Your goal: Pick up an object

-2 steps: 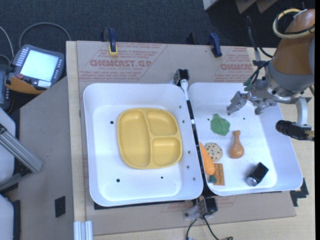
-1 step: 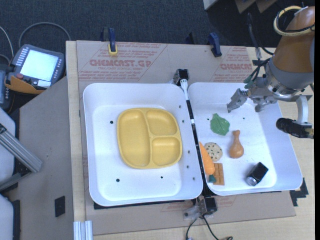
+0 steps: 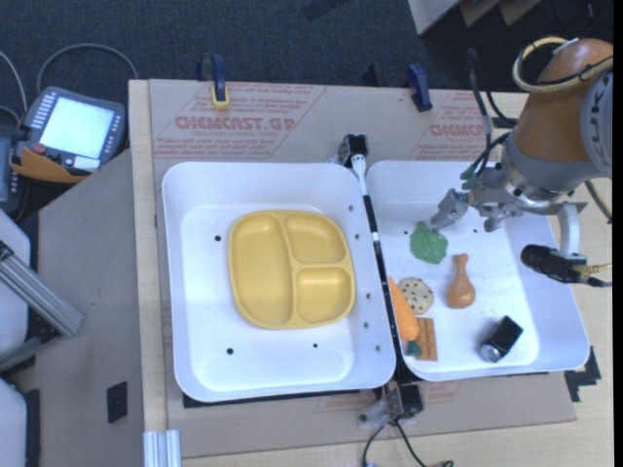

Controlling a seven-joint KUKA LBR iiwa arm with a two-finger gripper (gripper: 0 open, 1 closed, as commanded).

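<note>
In the right bin (image 3: 545, 353) lie a green leafy toy (image 3: 428, 243), a brown drumstick-shaped toy (image 3: 460, 285), a speckled round cookie (image 3: 416, 293), an orange carrot (image 3: 404, 314), a brown cracker (image 3: 425, 340) and a small black block (image 3: 501, 339). My gripper (image 3: 472, 212) hangs over the far part of this bin, just up and right of the green toy. Its fingers stand apart with nothing between them, so it is open. The grey and orange arm reaches in from the right.
The left bin (image 3: 195, 339) holds a yellow divided plate (image 3: 292, 266). A black divider rail (image 3: 370, 232) runs between the bins. Blue clamps (image 3: 218, 74) grip the bench's far edge. A teach pendant (image 3: 73, 129) sits off to the left.
</note>
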